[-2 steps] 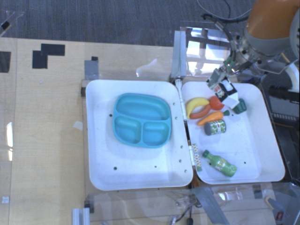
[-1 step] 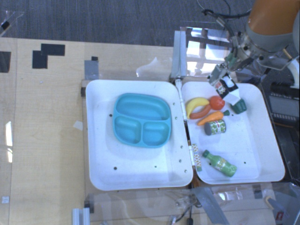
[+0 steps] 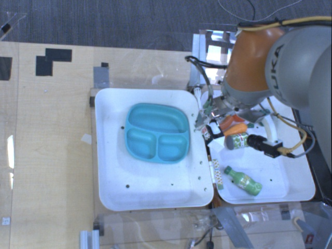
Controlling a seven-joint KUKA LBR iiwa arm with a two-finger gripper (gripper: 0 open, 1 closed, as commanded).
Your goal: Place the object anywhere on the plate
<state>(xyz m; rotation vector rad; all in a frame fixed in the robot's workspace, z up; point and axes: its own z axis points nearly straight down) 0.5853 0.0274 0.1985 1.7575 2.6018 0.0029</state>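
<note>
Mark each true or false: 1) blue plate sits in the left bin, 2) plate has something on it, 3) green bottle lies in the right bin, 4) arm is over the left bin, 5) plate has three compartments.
1) True. The blue plate sits in the left bin.
2) False. All its compartments are bare.
3) True. The green bottle lies on its side in the right bin.
4) False. The arm is over the right bin, above an orange item and a small can.
5) True. One wide compartment, two smaller ones.
</note>
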